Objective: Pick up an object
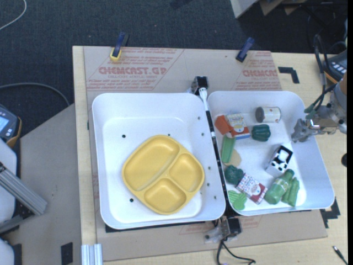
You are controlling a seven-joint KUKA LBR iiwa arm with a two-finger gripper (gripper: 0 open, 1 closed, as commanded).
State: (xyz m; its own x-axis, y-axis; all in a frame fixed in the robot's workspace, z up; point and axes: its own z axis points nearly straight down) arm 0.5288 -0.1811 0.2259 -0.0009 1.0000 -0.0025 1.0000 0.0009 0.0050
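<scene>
Two bins: yellow tray [163, 173] alone in left bin [105, 115], toys clustered in right bin [314, 170]; gripper [306, 127] at its right rim, can't tell claw state

Yellow tray [163, 173]; black-white cow-patterned block [281, 159]; green bottle [282, 189].

On the desk [165, 65], two bins sit side by side: the left bin [105, 148] holds a divided plate [162, 174]; the right bin [314, 170] holds scattered small items.
</scene>
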